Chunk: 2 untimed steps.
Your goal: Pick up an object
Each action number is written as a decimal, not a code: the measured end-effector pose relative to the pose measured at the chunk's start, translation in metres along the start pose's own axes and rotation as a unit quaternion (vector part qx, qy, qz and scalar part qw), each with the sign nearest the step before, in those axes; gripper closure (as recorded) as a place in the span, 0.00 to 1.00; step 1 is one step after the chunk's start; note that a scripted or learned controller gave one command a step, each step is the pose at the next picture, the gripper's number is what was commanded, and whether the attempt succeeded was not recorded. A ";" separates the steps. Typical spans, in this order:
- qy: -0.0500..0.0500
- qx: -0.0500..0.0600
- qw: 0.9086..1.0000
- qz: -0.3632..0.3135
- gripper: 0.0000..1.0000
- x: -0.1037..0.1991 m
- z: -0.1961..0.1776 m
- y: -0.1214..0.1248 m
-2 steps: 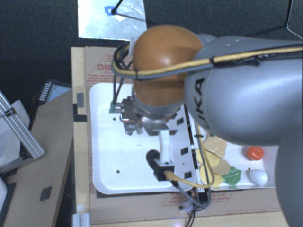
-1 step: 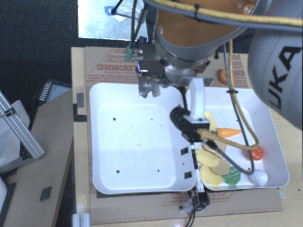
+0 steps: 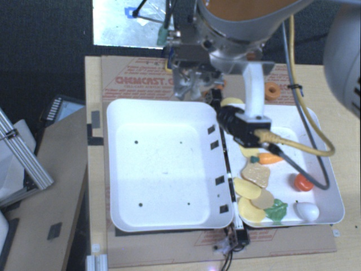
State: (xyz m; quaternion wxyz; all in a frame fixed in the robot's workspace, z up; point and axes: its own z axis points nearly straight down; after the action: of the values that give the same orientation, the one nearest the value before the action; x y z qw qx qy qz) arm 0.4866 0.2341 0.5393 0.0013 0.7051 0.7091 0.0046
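Note:
The right bin (image 3: 333,199) holds the objects. An orange carrot (image 3: 268,158) lies near its middle, and a tan cracker-like slice (image 3: 256,175) sits just below it. Pale yellow rounds (image 3: 251,209) are stacked at the front left, beside a green leafy piece (image 3: 276,210). A red tomato (image 3: 303,182) and a white egg (image 3: 307,210) rest at the front right. A yellow piece (image 3: 230,102) peeks out at the back, partly under the arm. My gripper (image 3: 189,88) hangs over the back edge of the left bin (image 3: 163,162), apart from all of these objects.
An orange ring (image 3: 272,91) lies on the bench behind the right bin. A black block with a yellow cable (image 3: 293,145) on the arm overhangs the right bin's back half. Black clips (image 3: 220,179) line the divide between the bins.

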 end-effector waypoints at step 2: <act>-0.001 0.006 1.000 -0.005 1.00 -0.038 0.057 -0.002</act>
State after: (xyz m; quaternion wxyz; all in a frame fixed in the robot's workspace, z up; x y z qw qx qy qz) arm 0.4849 0.1963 0.4824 -0.0020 0.7014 0.7127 -0.0009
